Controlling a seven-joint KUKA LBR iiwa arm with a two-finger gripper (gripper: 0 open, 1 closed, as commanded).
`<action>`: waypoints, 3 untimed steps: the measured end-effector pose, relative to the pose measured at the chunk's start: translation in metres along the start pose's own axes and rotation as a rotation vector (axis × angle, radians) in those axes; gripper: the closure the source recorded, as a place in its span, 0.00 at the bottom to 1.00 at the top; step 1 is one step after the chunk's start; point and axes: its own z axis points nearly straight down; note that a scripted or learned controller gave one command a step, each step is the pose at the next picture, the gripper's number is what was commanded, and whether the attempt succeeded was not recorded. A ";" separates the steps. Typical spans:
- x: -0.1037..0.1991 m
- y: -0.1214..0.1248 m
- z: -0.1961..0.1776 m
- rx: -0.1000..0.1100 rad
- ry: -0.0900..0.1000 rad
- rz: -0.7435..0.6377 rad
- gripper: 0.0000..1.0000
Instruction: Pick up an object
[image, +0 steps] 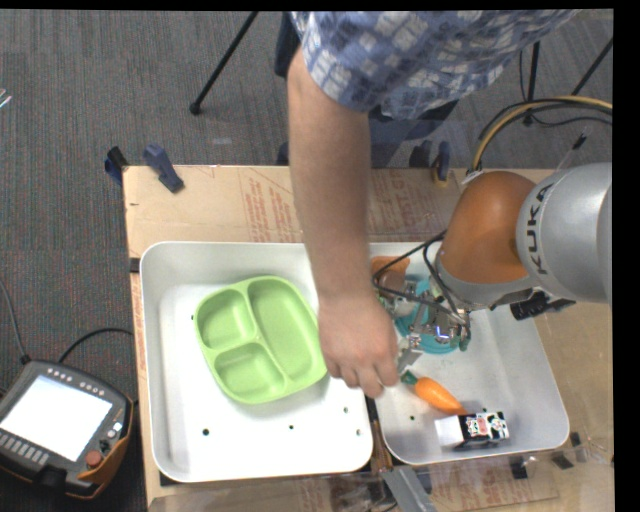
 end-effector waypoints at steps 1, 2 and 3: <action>0.048 -0.049 0.001 0.000 0.004 0.099 0.00; 0.048 -0.047 -0.005 -0.001 0.009 0.095 1.00; 0.048 -0.047 -0.005 -0.001 0.009 0.094 0.00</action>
